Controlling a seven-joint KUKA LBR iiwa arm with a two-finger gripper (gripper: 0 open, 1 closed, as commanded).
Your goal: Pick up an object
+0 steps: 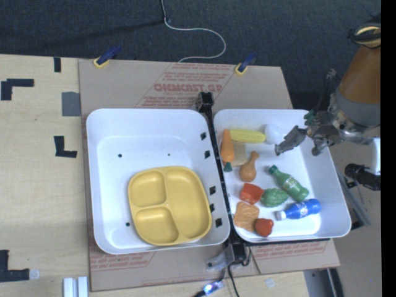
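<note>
Rested on a wooden table (37, 166): left bin (105, 129) with a yellow divided plate (168, 204); right bin (328, 218) with toy food, including a green bottle (288, 184). Hovered above the right bin's upper part, hand (303, 142) spread wide, gripping nothing.

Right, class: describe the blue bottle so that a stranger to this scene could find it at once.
Start at the right-hand white bin, the one full of toy food. Go to its near right corner, where the blue bottle lies on its side just below a green bottle. It is the only blue item there.
</note>
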